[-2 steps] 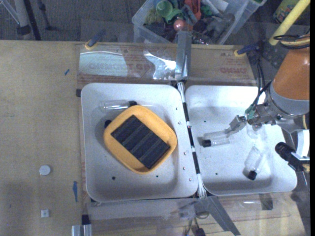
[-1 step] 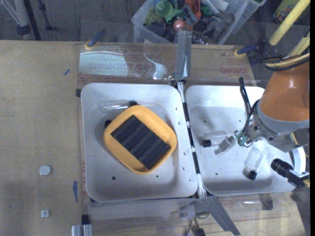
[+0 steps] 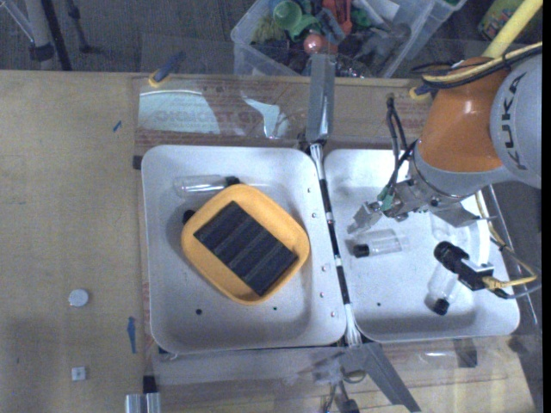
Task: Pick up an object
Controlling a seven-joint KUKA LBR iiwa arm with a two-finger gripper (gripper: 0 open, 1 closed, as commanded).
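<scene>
The arm (image 3: 461,127) reaches in from the right over the right bin (image 3: 405,317). Its gripper (image 3: 365,218) hangs low over the near-left part of that bin, tilted down and to the left. From this angle I cannot tell whether it is wide or narrow, nor whether it touches anything.

Just beside the gripper, on the side nearer the camera, a small clear vial (image 3: 380,246) with a black cap lies flat on the bin floor. Its cap points toward the wall between the bins. A second vial (image 3: 442,289), also clear with a black cap, lies further right in the same bin, toward the front edge, well apart from the first.

The left bin (image 3: 172,304) holds a yellow pad (image 3: 245,243) with a dark ribbed panel on top, lying turned at an angle near the middle. A clear tube (image 3: 202,182) lies flat behind it near the back wall.

On the counter (image 3: 60,188), left of the bins, sits a small pale disc (image 3: 78,298). Behind the counter stands a clear tub (image 3: 344,15) of mixed coloured items.
</scene>
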